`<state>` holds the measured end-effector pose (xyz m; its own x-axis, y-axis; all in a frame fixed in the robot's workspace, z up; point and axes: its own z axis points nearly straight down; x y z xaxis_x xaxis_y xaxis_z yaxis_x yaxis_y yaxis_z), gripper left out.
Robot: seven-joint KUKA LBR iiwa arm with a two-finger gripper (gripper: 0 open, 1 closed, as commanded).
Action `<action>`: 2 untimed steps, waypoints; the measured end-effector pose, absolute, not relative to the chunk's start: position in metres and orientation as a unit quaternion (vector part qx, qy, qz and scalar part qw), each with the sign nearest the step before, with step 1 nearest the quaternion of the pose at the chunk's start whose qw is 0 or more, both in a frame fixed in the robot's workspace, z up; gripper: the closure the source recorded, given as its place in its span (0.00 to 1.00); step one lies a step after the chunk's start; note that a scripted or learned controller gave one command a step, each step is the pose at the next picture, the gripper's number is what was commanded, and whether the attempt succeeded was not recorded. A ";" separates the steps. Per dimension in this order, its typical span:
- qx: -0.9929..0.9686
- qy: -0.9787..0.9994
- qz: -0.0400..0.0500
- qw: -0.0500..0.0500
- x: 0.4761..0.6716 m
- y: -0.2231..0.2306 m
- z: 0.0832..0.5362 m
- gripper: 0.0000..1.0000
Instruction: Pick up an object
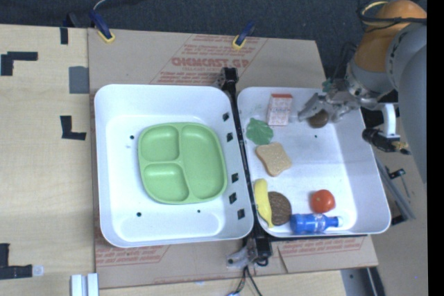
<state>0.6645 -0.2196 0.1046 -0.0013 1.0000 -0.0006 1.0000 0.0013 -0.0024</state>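
Brown round item (pixel 319 120): right bin (pixel 361 177), one o'clock corner, beneath our pincer (pixel 320 109). Whether it grips, we cannot tell. We should centre squarely over the item, then lift straight.

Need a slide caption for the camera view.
Gripper over a brown object in the right bin; green tray in the left.

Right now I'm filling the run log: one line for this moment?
gripper: over right bin far end, at brown object | grasp: unconfirmed | green tray: left bin
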 end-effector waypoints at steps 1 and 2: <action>-0.706 -0.708 0.000 -0.001 0.669 -0.223 0.153 0.00; -0.707 -0.708 0.001 0.001 0.668 -0.223 0.104 0.00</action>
